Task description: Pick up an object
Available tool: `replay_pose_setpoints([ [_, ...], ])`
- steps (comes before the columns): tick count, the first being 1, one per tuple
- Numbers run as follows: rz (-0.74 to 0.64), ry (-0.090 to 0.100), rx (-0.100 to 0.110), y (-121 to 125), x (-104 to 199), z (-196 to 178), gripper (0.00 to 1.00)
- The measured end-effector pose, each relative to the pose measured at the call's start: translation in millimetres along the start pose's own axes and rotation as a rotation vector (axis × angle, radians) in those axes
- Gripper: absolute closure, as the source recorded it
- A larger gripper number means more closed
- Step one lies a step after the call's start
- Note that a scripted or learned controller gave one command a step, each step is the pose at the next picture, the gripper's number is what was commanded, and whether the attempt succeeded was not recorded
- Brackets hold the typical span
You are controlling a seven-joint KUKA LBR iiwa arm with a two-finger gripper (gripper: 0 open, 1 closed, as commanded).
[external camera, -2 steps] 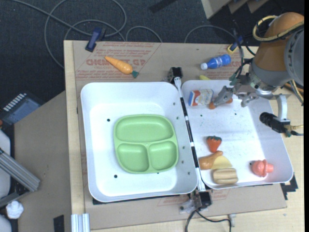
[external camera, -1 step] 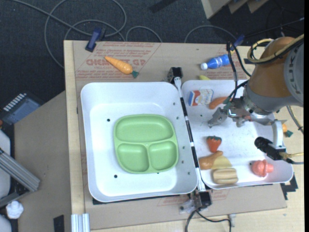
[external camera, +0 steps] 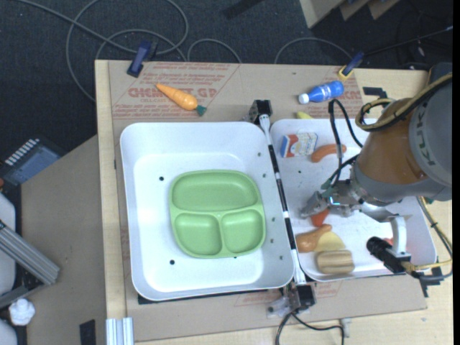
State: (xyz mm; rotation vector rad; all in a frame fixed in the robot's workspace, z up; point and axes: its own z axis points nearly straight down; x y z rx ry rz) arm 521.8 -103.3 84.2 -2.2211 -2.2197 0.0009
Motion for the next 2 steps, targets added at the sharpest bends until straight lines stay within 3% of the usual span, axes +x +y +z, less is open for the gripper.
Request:
replay_pose_setpoints([
  [1,0.001,-0.001,-0.002,0,0,-10,1.0],
  [2,-0.002,0.0,-0.004,43,63,-101,1.0],
])
